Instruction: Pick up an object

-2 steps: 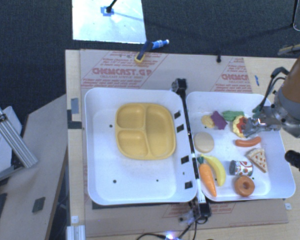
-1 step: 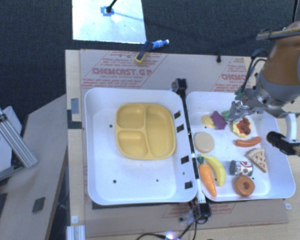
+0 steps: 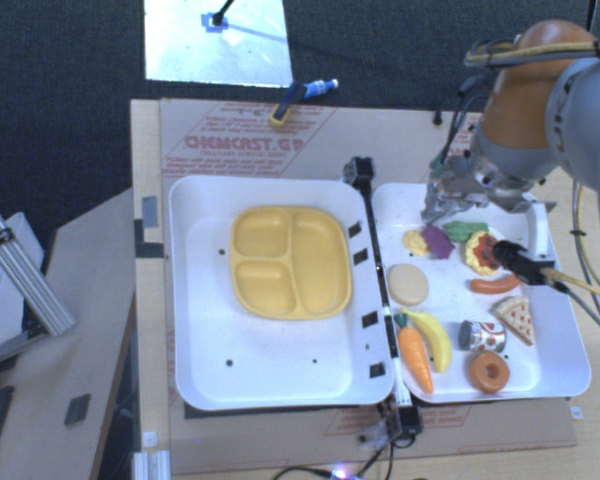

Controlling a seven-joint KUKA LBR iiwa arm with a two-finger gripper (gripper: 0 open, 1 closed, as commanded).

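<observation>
Bench (image 3: 220,148) surface carries two shallow white bins side by side; the left bin (image 3: 200,368) holds a yellow divided tray (image 3: 288,262) lying flat near its centre; the right bin (image 3: 565,368) holds a scatter of small toy foods. Arm (image 3: 550,98), grey with an orange band, reaches in from the right and hangs over the upper part of the right bin; the gripper (image 3: 442,208) sits at the bin's upper left, just above a purple piece (image 3: 438,241); whether it is open or closed cannot be told, and nothing is seen held. Candidate objects all lie in the right bin: a banana (image 3: 435,336) and a carrot (image 3: 414,359) lie side by side, touching, at the lower left; a round biscuit (image 3: 409,284) sits above them; a sausage (image 3: 494,286) lies mid-bin; a pizza slice (image 3: 517,319) lies near the right wall; a doughnut (image 3: 490,371) rests at the lower edge; a small can (image 3: 481,335) lies on its side just above the doughnut; a green piece (image 3: 466,231) lies beside the purple piece.
</observation>
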